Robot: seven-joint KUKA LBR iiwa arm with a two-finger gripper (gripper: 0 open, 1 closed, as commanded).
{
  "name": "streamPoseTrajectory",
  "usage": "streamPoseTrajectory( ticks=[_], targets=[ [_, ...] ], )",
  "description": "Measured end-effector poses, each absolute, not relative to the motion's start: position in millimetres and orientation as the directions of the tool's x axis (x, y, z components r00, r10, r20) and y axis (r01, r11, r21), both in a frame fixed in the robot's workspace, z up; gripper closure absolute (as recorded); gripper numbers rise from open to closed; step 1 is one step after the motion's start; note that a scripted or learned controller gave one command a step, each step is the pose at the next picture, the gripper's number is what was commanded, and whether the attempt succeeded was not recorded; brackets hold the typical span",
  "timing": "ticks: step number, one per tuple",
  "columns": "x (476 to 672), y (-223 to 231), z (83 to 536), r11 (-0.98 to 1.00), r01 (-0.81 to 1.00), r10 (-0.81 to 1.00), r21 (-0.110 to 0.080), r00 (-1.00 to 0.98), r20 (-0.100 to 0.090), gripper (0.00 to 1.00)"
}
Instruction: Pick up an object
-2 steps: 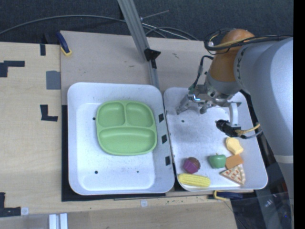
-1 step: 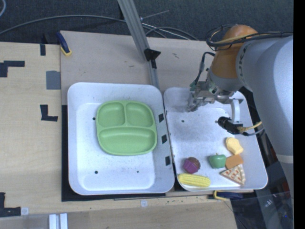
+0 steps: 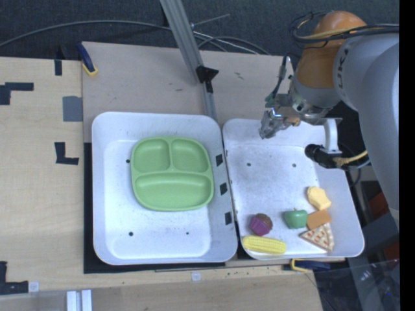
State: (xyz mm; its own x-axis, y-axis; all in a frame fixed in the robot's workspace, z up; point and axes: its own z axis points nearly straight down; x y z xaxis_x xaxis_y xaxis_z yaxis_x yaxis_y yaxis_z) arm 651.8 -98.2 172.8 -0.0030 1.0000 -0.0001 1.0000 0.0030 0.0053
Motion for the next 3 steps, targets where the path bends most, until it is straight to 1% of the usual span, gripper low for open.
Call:
streamPoseTrajectory(
  ticks=[1,2,3],
  targets=[
    [652.6,-97.6,214.8,0.002,1.0,1.0,0.003,-0.002,0.0,1.0],
    [632.4,-39.5,225.1,0.007,1.0,1.0,-0.001,-0.007,0.003,1.0],
    [618.6,6.5,233.1,0.006,1.0,1.0,-0.002,-0.006,0.002,1.0]
  ],
)
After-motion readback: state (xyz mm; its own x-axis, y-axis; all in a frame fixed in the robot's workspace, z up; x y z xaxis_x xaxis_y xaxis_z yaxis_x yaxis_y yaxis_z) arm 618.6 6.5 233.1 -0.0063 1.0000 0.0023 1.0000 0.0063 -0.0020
